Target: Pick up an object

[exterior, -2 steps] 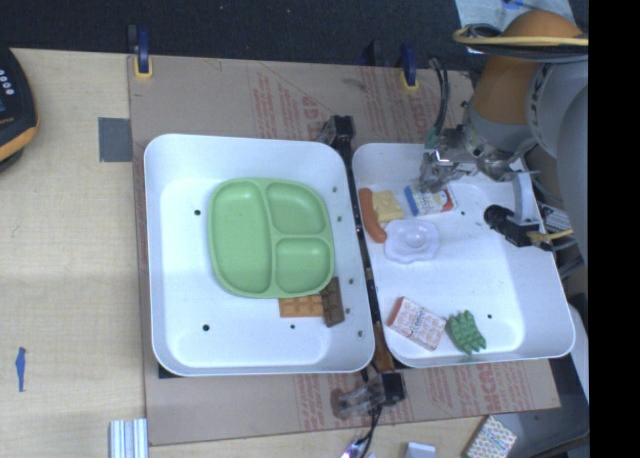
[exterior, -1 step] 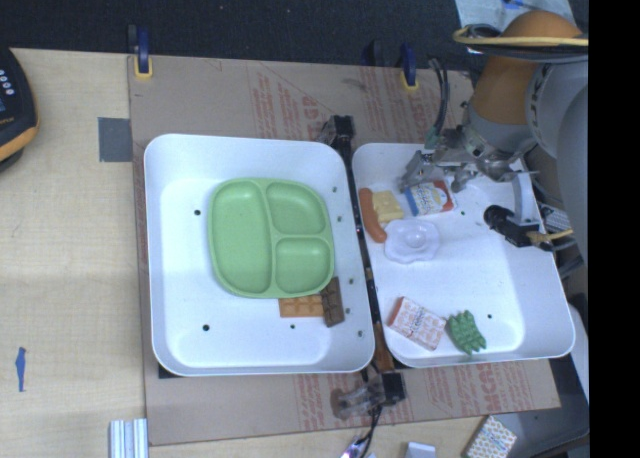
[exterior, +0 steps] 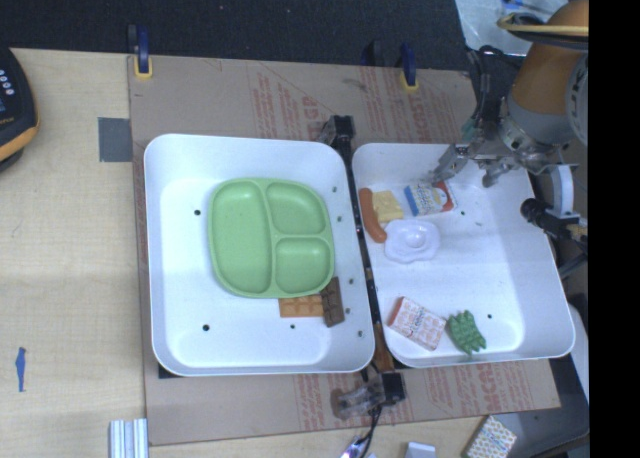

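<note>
Gripper [exterior: 462,168] hangs spread over the right bin [exterior: 520,276], holding nothing; we judge approach underway, descent onto packet [exterior: 426,198] next.

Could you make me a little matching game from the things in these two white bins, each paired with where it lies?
Things:
1. green divided plate
2. green toy
3. hot dog
4. orange brick

Places:
A. right bin, near corner
B. left bin, middle
C. left bin, just below the plate
D. right bin, along its left wall

Pairs: 1-B, 2-A, 3-D, 4-C
</note>
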You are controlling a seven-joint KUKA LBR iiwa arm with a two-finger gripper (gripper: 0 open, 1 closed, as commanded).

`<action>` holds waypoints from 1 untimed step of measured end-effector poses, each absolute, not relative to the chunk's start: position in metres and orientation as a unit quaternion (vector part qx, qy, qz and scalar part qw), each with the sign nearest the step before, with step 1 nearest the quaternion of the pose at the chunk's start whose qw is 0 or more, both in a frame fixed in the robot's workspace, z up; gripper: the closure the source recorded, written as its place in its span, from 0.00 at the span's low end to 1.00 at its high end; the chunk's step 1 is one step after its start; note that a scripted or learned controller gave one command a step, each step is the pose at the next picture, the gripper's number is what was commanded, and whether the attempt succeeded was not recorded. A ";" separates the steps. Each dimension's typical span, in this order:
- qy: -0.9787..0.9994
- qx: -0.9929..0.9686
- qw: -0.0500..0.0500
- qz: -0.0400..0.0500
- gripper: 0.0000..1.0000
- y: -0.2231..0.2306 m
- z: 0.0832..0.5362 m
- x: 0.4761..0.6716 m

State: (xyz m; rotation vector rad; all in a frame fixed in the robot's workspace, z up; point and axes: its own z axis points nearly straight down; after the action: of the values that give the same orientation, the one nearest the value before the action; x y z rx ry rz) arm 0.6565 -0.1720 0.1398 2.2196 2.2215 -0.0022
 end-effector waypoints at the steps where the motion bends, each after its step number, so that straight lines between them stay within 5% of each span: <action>1: 0.710 0.705 -0.006 -0.004 0.00 -0.108 0.101 0.584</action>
State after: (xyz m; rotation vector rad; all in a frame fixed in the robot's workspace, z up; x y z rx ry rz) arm 0.5840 -0.1080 0.1008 2.2219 2.2373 -0.0111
